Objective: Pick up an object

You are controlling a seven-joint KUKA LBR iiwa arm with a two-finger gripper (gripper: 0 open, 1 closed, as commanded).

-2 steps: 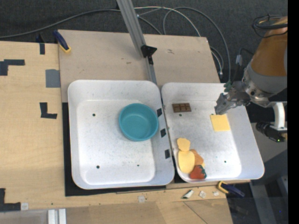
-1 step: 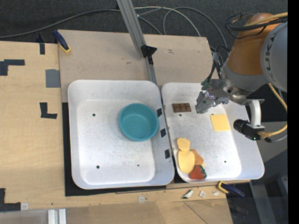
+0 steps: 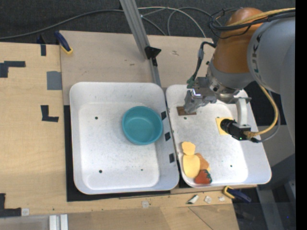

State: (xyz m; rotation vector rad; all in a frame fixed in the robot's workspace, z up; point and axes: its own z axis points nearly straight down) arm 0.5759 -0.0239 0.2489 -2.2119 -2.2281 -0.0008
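Right of centre in the frame, grey arm with orange band [image 3: 240, 47] reaches in over the right shallow white bin [image 3: 249, 174]. Two-finger gripper [image 3: 192, 104] sits low over that bin's upper left part, just above a small brown block [image 3: 186, 111] near the bin's left wall. Cannot tell how the gripper is set, nor whether it touches the block. Lower left corner of the same bin: pale yellow rounded pieces [image 3: 190, 162], with a red strawberry-like piece [image 3: 204, 177] touching them on the right. Yellow patch [image 3: 222, 125] lies at the bin's middle right, partly behind a black fitting on the arm. Left white bin [image 3: 91, 104] holds a teal round bowl [image 3: 141, 124], upright, right of its centre.
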